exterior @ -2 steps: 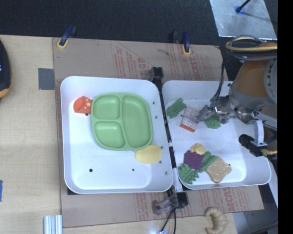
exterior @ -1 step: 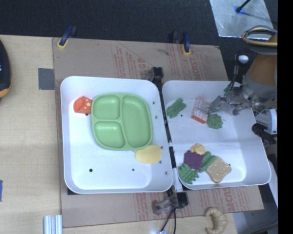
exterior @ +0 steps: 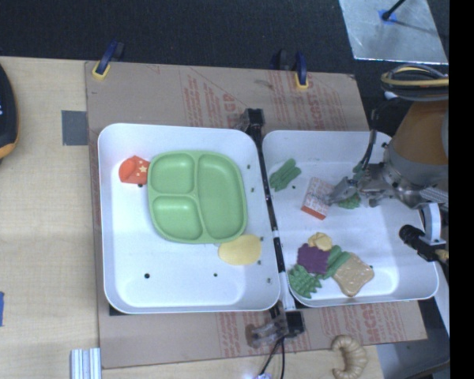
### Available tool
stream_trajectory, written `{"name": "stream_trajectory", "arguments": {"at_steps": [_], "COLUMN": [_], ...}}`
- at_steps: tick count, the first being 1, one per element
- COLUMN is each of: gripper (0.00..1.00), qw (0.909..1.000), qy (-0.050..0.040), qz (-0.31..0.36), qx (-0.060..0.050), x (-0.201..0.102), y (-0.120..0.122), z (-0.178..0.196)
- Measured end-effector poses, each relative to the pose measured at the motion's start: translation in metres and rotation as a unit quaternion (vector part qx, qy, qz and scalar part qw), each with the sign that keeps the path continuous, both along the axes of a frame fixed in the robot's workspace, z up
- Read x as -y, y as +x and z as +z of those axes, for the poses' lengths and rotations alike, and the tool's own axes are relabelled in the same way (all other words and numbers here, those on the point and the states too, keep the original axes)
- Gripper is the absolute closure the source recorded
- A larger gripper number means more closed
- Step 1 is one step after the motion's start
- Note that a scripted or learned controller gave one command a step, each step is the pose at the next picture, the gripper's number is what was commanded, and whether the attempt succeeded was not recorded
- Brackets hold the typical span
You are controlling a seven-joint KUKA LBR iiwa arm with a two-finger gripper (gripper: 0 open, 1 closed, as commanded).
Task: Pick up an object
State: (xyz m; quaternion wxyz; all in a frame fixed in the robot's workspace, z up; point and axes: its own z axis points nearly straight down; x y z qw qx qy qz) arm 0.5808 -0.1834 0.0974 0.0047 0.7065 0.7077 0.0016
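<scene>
Gripper (exterior: 349, 193) low in the right bin (exterior: 379, 290), fingers look pinched on a small green piece (exterior: 351, 201) at their tips. Relative to that gripper: a red-and-white packet (exterior: 315, 198) just beside it toward the left bin (exterior: 182, 290), a green leafy toy (exterior: 284, 174) farther that way. Purple grapes (exterior: 314, 257), toast slice (exterior: 353, 275) and yellow bit (exterior: 320, 240) lie nearer the camera, apart from it.
</scene>
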Motion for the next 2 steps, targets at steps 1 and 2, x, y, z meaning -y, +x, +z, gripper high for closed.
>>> {"name": "stream_trajectory", "arguments": {"at_steps": [1, 2], "gripper": [0.00, 0.00], "qw": [1.0000, 1.0000], "qy": [0.0003, 0.0018], "qz": [0.004, -0.001], "qx": [-0.002, -0.007], "x": [-0.050, -0.009], "y": [0.038, 0.021], "z": [0.002, -0.005]}}
